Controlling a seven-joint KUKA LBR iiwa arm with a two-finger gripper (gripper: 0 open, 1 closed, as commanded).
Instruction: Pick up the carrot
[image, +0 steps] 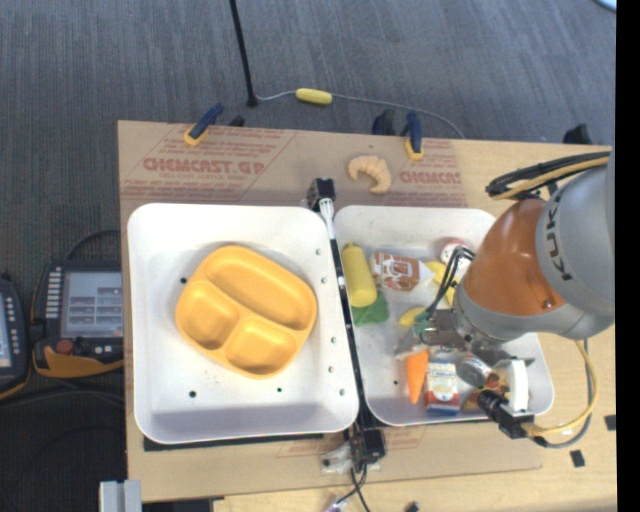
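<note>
1. From the overhead camera, we see the grey arm (560, 260) with its orange band covering much of the right bin (400, 222); the gripper (432, 335) sits in shadow under the wrist, and we cannot tell its state.
2. The carrot (415, 374) lies in the right bin just below that wrist, a short orange cone with its tip toward the front wall; its upper end is partly hidden.
3. Beside it we make out a small printed carton (441, 388), perhaps a juice box, and a smooth yellow corn cob (357, 275) along the bin's left wall.
4. The left bin (160, 400) holds a glossy yellow divided plate (246, 308), tilted.
5. Both bins rest on a brown printed board (200, 165) with a croissant (371, 171) on it, over grey carpet (100, 60).
</note>
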